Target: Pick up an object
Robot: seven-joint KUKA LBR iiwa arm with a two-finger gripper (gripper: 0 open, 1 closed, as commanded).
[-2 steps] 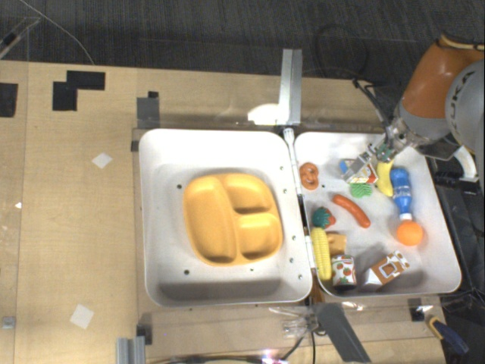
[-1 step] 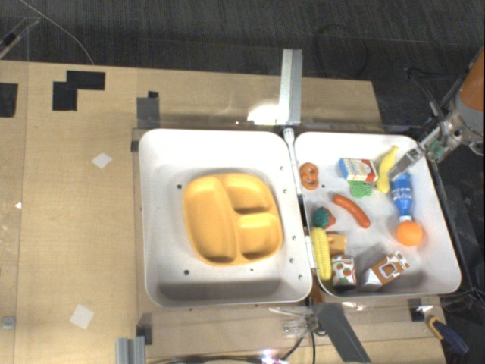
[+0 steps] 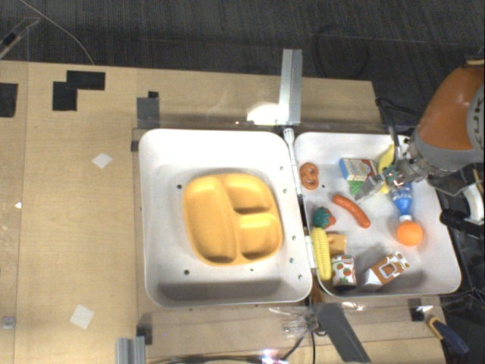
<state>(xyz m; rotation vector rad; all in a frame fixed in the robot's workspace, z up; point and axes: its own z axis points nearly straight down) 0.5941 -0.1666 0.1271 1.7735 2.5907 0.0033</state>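
1. Left bin (image 3: 151,203): smooth white plastic, holding a glossy yellow divided tray (image 3: 229,217).
2. Right bin (image 3: 447,279): crowded with small toys — pretzel (image 3: 308,174), red sausage (image 3: 352,211), corn cob (image 3: 320,253), round orange (image 3: 409,233), blue bottle (image 3: 402,199).
3. End effector (image 3: 395,174): low beside the bottle; open or closed, cannot tell.
4. Apparently nothing lifted yet; grasp and raise left.

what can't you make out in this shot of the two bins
- Gripper: in the camera view it sits low among the toys in the right bin; small and cluttered, so whether it grips anything is unclear.
- Arm: cut off by the right edge.
- Boxes near the bin's front: print too small to read.
- Blue bottle: top partly hidden under the gripper.
- Yellow tray: compartment depth unclear from above.
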